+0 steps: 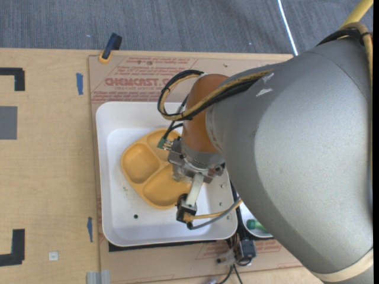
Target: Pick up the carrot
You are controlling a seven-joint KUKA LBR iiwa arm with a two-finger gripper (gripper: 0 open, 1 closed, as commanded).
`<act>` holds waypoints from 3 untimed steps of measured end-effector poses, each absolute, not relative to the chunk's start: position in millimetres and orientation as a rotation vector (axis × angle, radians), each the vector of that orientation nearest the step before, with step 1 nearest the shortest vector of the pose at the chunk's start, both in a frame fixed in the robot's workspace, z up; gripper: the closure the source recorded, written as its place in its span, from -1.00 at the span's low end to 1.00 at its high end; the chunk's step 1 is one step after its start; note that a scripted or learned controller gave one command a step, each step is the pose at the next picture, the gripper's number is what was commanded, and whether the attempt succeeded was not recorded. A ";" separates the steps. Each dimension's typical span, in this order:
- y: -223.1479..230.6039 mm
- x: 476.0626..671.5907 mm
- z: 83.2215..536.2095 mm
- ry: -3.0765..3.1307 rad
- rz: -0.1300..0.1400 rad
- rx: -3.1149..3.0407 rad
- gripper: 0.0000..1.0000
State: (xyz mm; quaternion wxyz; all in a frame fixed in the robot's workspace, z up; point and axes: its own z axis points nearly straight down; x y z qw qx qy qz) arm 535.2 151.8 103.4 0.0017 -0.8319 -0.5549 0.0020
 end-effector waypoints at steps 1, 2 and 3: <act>129.5 483.9 193.4 -1.550 0.002 -2.731 1.00; 110.1 520.0 261.8 -1.710 -0.001 -2.635 1.00; 179.3 514.1 174.5 -1.459 0.008 -2.779 1.00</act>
